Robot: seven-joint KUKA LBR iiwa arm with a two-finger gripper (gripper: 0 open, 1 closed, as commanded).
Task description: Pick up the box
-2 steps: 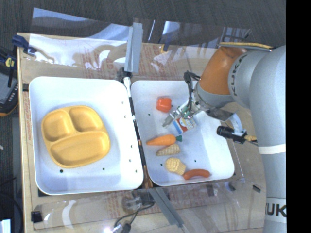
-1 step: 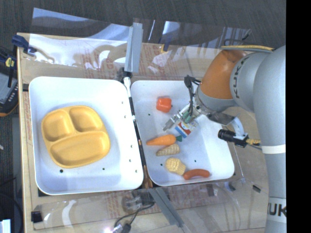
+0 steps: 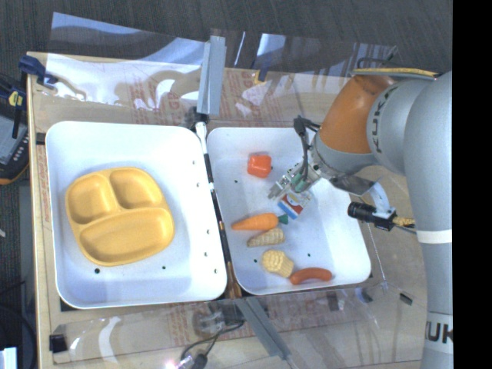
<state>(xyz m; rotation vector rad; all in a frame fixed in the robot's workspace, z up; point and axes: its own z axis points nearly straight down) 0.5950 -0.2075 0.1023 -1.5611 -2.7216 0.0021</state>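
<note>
In the camera view two shallow white bins sit side by side on a wooden bench (image 3: 138, 91), their inner rims nearly touching along the centre line. The left bin (image 3: 184, 275) holds a yellow divided plate (image 3: 119, 214), smooth plastic with three rounded compartments, leaving open floor along the bin's near and right sides. The right bin (image 3: 342, 260) is more crowded. An orange-red toy pepper (image 3: 260, 164) stands toward its far side. A toy carrot (image 3: 256, 222) lies across the middle, with a pale ridged toy corn piece (image 3: 266, 238) just beside it on the near side. Nearer still are a bumpy yellow toy waffle-like piece (image 3: 277, 264) and a red toy sausage (image 3: 311, 275) close to the near rim. The far left corner and the right part of the floor are bare.

The grey arm (image 3: 419, 129) with its orange band reaches in from the right, and the gripper (image 3: 294, 184) hangs low over the bin's middle. Directly under it is the box (image 3: 291, 205), small, with red, white and blue print, its far end hidden by the gripper, its green end touching the carrot's tip. Whether the claw is apart, together or clamped on the box cannot be told: the tips blur into the box. Clear plastic sheeting (image 3: 115, 60) glares along the bench's far edge.
</note>
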